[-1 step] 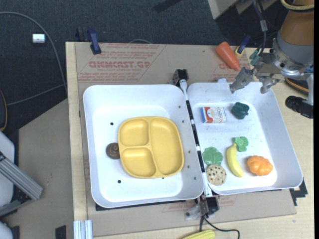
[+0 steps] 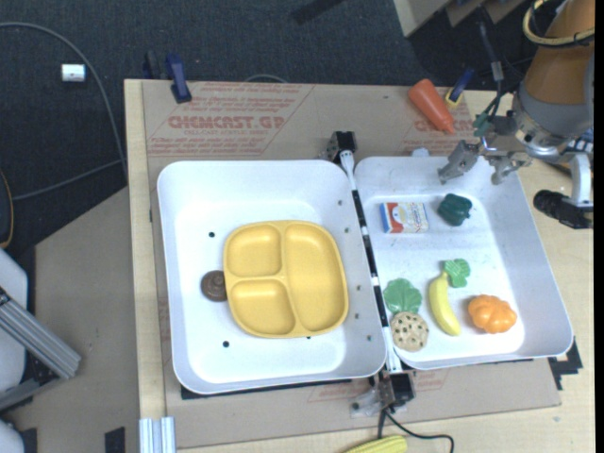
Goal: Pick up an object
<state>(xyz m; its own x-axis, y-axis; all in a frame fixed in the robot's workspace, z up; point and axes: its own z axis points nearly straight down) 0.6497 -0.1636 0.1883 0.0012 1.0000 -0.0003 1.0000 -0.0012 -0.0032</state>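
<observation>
My gripper (image 2: 478, 165) hangs over the far edge of the right bin (image 2: 538, 253), its two fingers spread open with nothing between them. Just in front of it lies a dark green pepper (image 2: 455, 208). Left of the pepper is a small white, red and blue carton (image 2: 404, 217). Nearer the front are a broccoli floret (image 2: 457, 272), a banana (image 2: 443, 304), an orange fruit (image 2: 491, 314), a green leafy piece (image 2: 402, 295) and a speckled cookie (image 2: 409, 330).
The left bin (image 2: 189, 206) holds a yellow divided plate (image 2: 283, 277) with a brown disc (image 2: 214, 285) beside its left rim. An orange carrot (image 2: 431, 107) lies on the cardboard behind the right bin. A black clamp (image 2: 343, 145) sits where the bins meet.
</observation>
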